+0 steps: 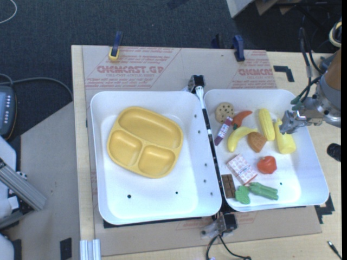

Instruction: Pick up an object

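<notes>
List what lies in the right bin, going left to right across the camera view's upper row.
Cookie → orange carrot → corn cob → yellow block under the pincer.

On the counter, a divided plate lies in the left bin; toy foods (clustered together) fill the right bin.

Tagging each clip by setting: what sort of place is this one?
Most likely a robotics lab bench. Two white bins sit on a board held by clamps, toy food such as a tomato fills the right bin, and loose cables run over dark carpet.
</notes>
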